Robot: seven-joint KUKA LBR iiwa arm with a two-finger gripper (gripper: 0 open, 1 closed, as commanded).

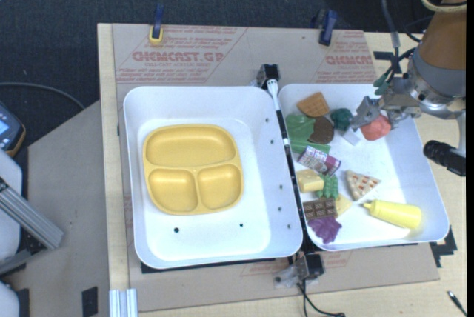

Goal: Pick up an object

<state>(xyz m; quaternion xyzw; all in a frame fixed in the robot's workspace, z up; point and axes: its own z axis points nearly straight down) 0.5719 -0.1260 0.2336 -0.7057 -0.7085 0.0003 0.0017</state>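
Note:
My gripper [372,114] hangs over the far part of the right bin [415,167], reaching in from the right. Directly under its tip lies a red rounded toy [376,129], partly covered by the gripper. I cannot see whether the red toy is touched or held. Just left of the gripper sit a dark green piece [341,117], a dark brown disc [322,131] and a tan cracker-shaped piece [314,104]. Nearer the front lie a pizza slice [362,184] and a yellow squeeze bottle [395,213] on its side.
The left bin [141,115] holds a yellow divided plate [193,166]. Along the right bin's left wall lie a green piece [299,129], a purple wrapper [319,158], a yellow block [309,181], a chocolate bar [319,209] and purple grapes [328,229]. Clamps stand at the bench's far edge.

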